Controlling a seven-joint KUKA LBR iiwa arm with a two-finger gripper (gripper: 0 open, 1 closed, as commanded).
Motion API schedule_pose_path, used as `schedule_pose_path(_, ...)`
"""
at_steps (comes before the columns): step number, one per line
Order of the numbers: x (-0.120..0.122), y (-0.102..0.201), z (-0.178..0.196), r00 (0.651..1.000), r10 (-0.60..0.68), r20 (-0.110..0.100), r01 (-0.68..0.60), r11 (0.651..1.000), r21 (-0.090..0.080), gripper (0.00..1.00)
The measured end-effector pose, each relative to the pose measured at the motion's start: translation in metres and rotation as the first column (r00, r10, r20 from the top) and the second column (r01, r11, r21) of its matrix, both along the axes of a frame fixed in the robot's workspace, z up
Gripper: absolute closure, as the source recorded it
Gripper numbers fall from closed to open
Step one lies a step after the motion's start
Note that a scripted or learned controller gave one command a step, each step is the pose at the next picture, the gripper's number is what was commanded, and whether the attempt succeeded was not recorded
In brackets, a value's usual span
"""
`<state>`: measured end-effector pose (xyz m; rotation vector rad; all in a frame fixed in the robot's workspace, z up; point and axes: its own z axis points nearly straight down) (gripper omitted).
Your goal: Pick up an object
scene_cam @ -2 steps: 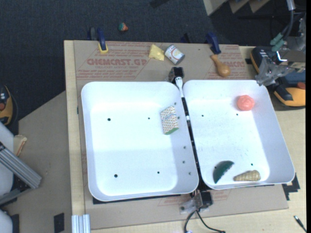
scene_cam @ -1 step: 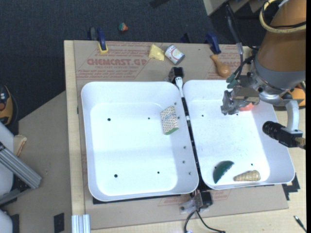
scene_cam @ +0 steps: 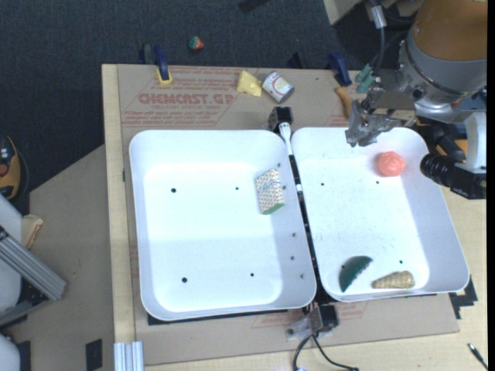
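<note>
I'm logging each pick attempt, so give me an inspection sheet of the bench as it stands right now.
Surface: cardboard-topped bench bearing a left bin and a right bin.
Job's things: patterned packet in the left bin; pink ball, dark green piece and tan cone in the right bin.
Clutter: yellow scrap and small box behind the bins.
Grippers: gripper at the right bin's far edge, holding nothing visible.
Cables: wires at the front edge.
Surroundings: dark carpet.
</note>
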<state>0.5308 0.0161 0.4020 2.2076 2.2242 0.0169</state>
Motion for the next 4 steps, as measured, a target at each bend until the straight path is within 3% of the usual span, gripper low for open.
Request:
schedule_pose_path(1,-0.013,0.084,-0.174,1.000,0.000,-0.032,0.000,1.000,-0.002,1.00)
schedule_pose_path(2,0.034,0.137,-0.021,1.000,0.000,0.007,0.000,1.000,0.004,1.00)
schedule_pose_path(3,-0.052,0.101,-0.052,1.000,-0.011,-0.021,0.011,1.000,-0.003,1.00)
schedule_pose_path(4,-0.052,0.137,-0.023,1.000,-0.003,-0.009,0.003,1.000,0.000,1.00)
